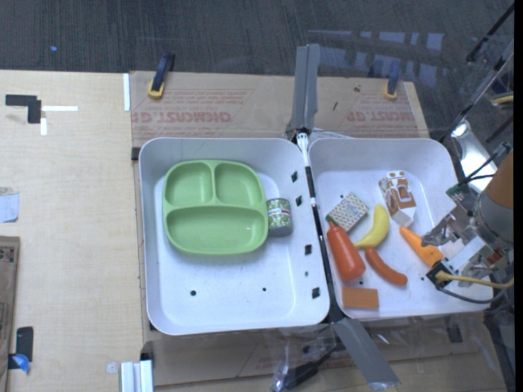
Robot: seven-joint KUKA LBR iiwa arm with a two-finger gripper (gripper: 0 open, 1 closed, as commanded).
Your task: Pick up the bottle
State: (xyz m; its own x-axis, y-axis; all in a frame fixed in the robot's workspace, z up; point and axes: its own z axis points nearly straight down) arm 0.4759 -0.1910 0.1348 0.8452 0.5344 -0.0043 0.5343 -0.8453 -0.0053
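The bottle (345,254), red-orange, lies tilted at the right bin's (359,149) left side beside a banana (373,228). It looks light, stiff and slick; grip across its wide body. The gripper (448,256) hovers right; its opening I cannot tell.

Red print on cardboard sheet (245,104) behind left bin (151,219) reads upside down, looks like "CHEMCAST GP", second line under it too small. Same red print on cardboard behind right bin, unreadable. Small jar (279,216) label and white-brown carton (398,194) carry graphics, no legible text.
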